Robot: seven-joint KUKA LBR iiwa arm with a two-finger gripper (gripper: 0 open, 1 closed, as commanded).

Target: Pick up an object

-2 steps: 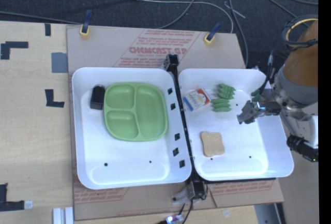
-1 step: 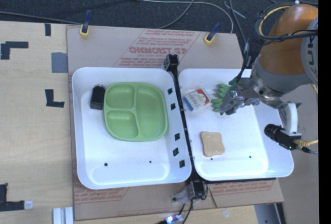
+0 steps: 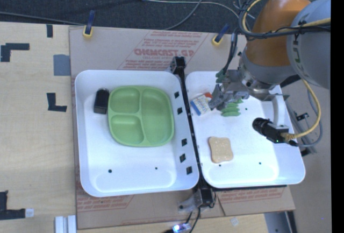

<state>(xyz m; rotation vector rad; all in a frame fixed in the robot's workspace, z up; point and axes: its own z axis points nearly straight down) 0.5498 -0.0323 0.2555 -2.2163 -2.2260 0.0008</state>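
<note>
Two shallow white bins sit side by side on the desk (image 3: 32, 119), resting on a sheet of brown cardboard (image 3: 161, 49) with red print.

The left bin (image 3: 91, 173) holds a green divided plate (image 3: 141, 116) with three compartments, lying flat near the middle of the bin. A small black block (image 3: 101, 101) lies touching or just beside the plate's left edge.

The right bin (image 3: 258, 173) holds several small things. A tan, roughly square piece like a slice of toast (image 3: 220, 149) lies flat toward the near side of the bin, apart from the rest. A small packet in white, blue and red (image 3: 200, 104) lies close to the wall that the two bins share. A green ridged item (image 3: 232, 108) lies near the middle of the bin's far half.

The grey arm with its orange band (image 3: 277, 22) reaches in from the right, over the far part of the right bin. The gripper (image 3: 221, 98) hangs between the packet and the green item, with the packet just to its left and the green item just to its right and slightly nearer the camera. The jaws are too dark and blurred to tell whether they are spread or pressed together, and nothing can be made out between them. The toast-like piece lies well clear of the jaws, toward the near rim.

A black cable end (image 3: 266, 128) hangs over the right side of the right bin.
</note>
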